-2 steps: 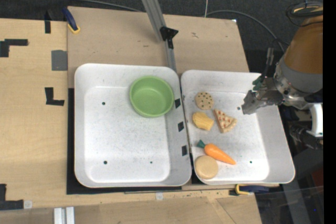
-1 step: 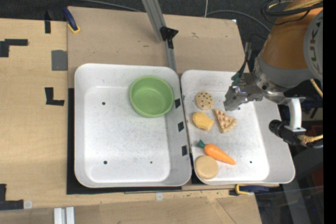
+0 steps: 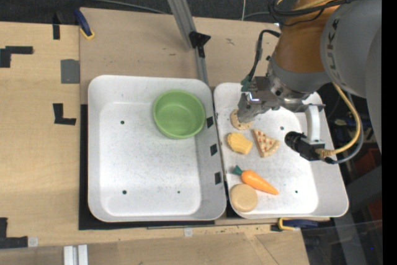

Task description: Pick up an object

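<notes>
While the grey arm (image 3: 335, 40) with its orange band reaches in from the right, the two white bins lie side by side on the bench, and the left bin (image 3: 146, 195) serves as the landmark here. A green bowl (image 3: 178, 113) sits inside it toward its upper right corner. The right bin (image 3: 310, 202) touches its right wall. In that bin, the gripper (image 3: 247, 113) hangs low just right of the left bin's wall, over a round tan cookie (image 3: 237, 121) that is partly hidden beneath it; whether its fingers are spread or closed cannot be told. Farther right and lower lie a pizza slice (image 3: 266, 143), a yellow chunk (image 3: 239, 144), an orange carrot (image 3: 259, 182) and a tan disc (image 3: 244, 198).
</notes>
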Motion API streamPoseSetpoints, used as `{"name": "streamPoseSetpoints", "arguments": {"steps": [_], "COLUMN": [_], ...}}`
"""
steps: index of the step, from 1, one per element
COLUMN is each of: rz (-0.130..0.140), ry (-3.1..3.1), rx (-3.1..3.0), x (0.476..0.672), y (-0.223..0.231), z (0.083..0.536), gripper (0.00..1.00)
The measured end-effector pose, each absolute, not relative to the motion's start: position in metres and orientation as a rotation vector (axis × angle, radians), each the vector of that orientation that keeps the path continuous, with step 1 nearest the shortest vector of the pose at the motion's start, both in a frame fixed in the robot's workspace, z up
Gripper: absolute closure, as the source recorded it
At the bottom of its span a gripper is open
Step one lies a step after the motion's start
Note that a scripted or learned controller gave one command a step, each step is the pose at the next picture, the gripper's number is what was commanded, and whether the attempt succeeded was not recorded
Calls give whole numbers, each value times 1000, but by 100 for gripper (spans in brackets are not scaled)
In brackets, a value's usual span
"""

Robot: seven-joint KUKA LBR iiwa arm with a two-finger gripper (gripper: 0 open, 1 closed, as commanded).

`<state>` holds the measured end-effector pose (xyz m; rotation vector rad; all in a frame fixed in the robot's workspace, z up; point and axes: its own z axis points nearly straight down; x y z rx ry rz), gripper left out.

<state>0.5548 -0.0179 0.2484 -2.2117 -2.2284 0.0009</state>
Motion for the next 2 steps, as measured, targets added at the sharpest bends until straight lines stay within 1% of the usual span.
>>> {"name": "streamPoseSetpoints", "arguments": {"steps": [1, 2], "rz": [-1, 1], "ry": [-2228, -2226], "rx": [-2212, -2215], "x": [587, 612], "y": [34, 74], "z": [246, 234], "gripper": [100, 100]}}
